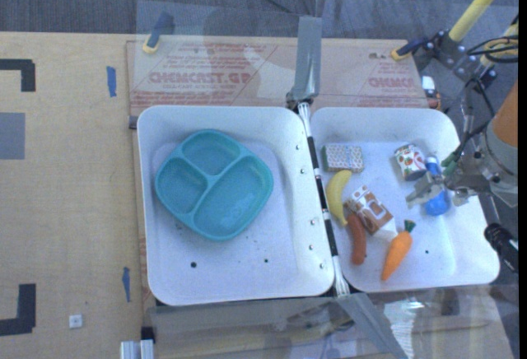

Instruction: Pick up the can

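Two white bins on bench; arm at right bin.
Left bin (165, 267) holds a teal divided plate (214, 184). Right bin (469, 258) holds a sponge (343, 157), banana (337, 195), carton (370, 210), sausage (356, 237), carrot (396, 254) and can (409, 161). Gripper (435, 191) sits just beside the can, over a blue item (437, 204).

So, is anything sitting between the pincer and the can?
Nothing visible does. The pincer sits just right of and below the can in the right bin, with bare bin floor between them. The blue object lies under the pincer, off that path.
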You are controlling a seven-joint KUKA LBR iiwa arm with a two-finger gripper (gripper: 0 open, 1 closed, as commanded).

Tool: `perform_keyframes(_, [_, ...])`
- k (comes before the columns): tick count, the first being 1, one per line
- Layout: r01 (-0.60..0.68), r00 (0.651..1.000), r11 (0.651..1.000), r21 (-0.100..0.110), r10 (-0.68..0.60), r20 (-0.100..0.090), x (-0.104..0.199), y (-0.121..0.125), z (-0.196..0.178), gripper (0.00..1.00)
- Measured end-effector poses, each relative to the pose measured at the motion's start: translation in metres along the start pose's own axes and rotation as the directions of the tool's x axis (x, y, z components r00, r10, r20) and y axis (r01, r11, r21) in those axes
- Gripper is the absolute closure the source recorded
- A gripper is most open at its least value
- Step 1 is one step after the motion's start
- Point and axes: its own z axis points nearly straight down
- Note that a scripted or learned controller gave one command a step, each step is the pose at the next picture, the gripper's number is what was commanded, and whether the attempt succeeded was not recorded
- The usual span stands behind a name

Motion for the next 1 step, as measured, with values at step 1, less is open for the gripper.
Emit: perform_keyframes(1, [-0.045,0.999,0.999,-0.004,0.045,0.002,0.0041,0.0736,0.0205,0.00])
